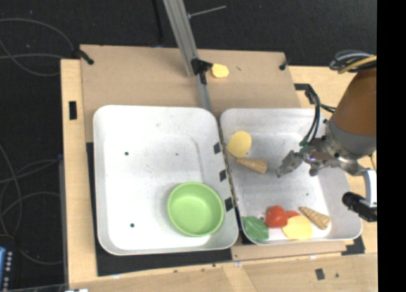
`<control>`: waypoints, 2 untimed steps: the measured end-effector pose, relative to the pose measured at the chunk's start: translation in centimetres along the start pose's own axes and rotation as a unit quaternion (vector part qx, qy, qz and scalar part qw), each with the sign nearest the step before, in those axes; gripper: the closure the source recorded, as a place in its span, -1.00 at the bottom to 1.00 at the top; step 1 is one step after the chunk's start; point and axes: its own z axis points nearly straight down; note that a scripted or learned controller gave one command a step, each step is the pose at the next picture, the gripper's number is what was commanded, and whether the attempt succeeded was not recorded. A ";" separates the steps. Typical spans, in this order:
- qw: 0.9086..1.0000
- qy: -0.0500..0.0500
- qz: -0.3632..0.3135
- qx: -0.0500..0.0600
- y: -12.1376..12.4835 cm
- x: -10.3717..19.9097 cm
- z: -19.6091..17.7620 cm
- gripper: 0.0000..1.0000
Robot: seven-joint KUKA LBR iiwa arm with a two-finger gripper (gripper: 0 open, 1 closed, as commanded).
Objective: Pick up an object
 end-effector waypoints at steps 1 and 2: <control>1.000 0.000 0.000 0.001 -0.1 0.0 6.3 -1.00; 1.000 0.001 0.002 -0.004 0.2 0.0 4.9 1.00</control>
